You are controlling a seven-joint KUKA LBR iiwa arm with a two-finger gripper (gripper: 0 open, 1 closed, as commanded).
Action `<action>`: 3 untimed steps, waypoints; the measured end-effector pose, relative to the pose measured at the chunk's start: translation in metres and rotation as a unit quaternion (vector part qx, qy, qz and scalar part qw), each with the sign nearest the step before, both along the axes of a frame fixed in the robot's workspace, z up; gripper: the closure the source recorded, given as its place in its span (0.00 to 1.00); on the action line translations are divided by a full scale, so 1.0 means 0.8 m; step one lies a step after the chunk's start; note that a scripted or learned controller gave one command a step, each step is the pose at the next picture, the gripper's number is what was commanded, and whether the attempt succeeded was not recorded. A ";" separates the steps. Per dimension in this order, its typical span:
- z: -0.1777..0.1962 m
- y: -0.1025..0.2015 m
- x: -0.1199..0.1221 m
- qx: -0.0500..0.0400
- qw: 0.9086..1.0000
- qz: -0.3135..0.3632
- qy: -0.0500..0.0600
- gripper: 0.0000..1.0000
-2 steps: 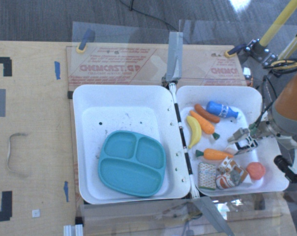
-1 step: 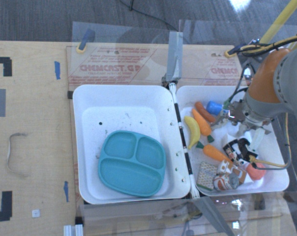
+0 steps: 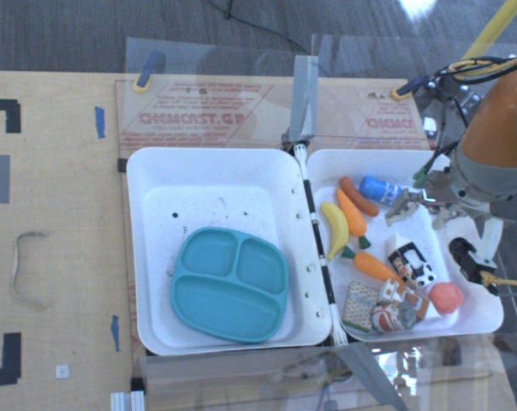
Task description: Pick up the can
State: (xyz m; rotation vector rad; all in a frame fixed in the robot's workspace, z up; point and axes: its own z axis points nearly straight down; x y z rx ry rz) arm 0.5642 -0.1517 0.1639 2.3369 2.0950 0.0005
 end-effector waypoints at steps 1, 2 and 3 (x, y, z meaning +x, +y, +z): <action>0.013 0.000 0.001 -0.001 1.000 0.001 -0.001 1.00; 0.013 0.001 0.001 -0.001 1.000 0.001 -0.001 0.00; -0.095 -0.017 0.019 0.000 0.999 -0.034 -0.002 0.00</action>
